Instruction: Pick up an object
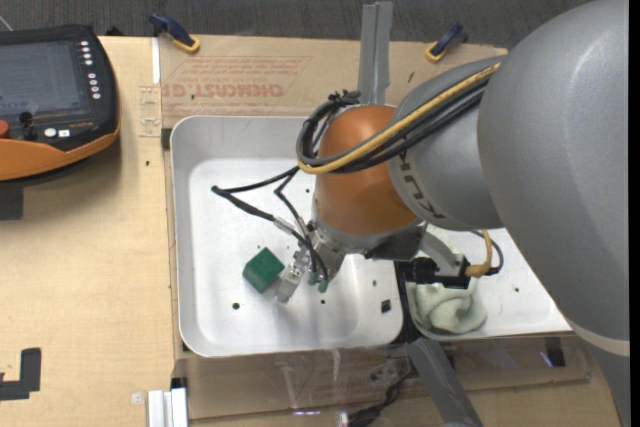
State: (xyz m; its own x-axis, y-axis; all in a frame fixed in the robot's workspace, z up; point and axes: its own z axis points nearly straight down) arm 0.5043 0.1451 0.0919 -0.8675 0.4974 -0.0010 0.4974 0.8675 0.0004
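So the thing I'm going for is the small green block (pixel 263 269), sitting on the floor of the left white plastic bin (pixel 200 215), toward its near-left part. It looks like a solid little cube-ish piece, so my guess is light, stiff and not fragile at all. The flat faces should take a pinch fine, maybe a bit slick if it's plastic. I'd grab it across two opposite flat sides, not corner to corner, since it sits slightly rotated.

The claw (pixel 300 277) is down low in the same bin, just right of the block, very close or maybe touching its right edge, can't say which. Honestly I cannot tell its state, the orange wrist hides most of it. The block isn't visibly inside it, just beside it on the left.

There's also a crumpled white cloth (pixel 447 307) in the right bin (pixel 525 300), well apart.
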